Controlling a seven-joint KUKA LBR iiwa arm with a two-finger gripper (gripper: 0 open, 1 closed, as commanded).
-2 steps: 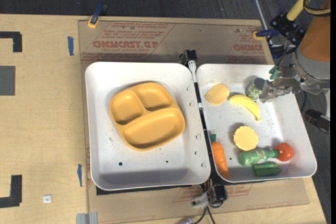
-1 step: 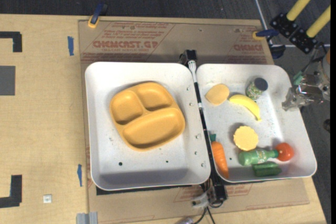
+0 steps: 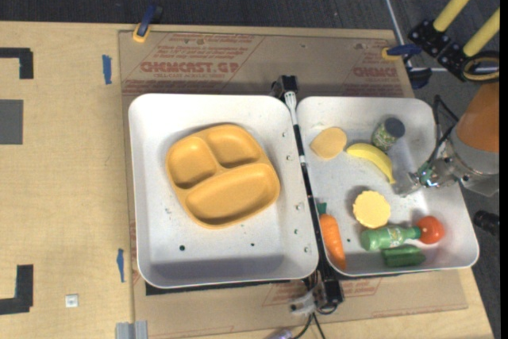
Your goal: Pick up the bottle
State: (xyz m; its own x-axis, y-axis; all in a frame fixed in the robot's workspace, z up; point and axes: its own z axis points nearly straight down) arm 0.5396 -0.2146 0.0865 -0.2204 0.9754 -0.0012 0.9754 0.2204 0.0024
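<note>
One green plastic bottle with a yellow label (image 3: 390, 236) lies on its side near the front of the right white bin (image 3: 452, 254). We note that its cap end points toward a small red tomato-shaped toy (image 3: 431, 229), which sits just beside it. A dark green flat block (image 3: 404, 256) lies against the bottle's front side. A round yellow disc-shaped toy (image 3: 371, 209) sits just behind the bottle, and an orange carrot-shaped toy (image 3: 332, 238) lies to its left along the bin's left wall.

Further back in the same bin we see a yellow banana-shaped toy (image 3: 373, 159), a pale orange oval toy (image 3: 329, 142) and a dark round can-like object (image 3: 388, 133) near the rear wall.

We locate the two-finger gripper (image 3: 413, 179) at the end of the grey arm with its orange band (image 3: 480, 131), reaching in from the right. The gripper sits over the right bin, behind and to the right of the bottle and well apart from it, close to the banana-shaped toy's right end. We cannot tell how the gripper stands, as that detail is too small and blurred to resolve. Nothing is visibly held.

The left white bin (image 3: 151, 194) contains an orange three-compartment plastic plate (image 3: 223, 174), lying near its centre. Both bins rest on a brown cardboard sheet (image 3: 238, 59) on the light wooden bench (image 3: 55, 171).
</note>
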